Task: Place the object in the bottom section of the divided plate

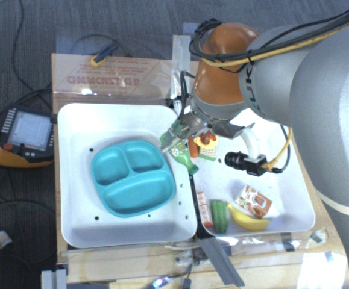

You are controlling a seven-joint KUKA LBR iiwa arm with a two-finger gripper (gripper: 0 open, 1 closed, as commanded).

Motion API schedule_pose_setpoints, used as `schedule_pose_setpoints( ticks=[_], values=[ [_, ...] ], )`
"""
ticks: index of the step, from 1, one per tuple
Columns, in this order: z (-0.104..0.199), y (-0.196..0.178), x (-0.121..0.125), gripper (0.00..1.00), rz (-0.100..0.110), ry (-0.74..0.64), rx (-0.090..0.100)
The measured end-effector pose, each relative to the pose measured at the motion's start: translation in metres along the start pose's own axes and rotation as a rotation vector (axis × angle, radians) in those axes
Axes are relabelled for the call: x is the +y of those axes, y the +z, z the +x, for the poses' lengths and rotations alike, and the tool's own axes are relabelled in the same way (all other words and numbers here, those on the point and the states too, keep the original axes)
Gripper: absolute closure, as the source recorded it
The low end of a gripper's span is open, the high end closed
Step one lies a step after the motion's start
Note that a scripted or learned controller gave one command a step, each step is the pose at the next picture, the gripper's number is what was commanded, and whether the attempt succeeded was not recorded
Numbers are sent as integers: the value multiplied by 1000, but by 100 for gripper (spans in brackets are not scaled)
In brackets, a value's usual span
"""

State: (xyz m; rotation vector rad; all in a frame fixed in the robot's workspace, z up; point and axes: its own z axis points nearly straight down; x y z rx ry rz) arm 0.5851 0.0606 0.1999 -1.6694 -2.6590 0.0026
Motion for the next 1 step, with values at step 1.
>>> schedule_pose_setpoints(
  ticks=[1],
  values=[
    [0,0,0,0,0,0,0]
  ],
)
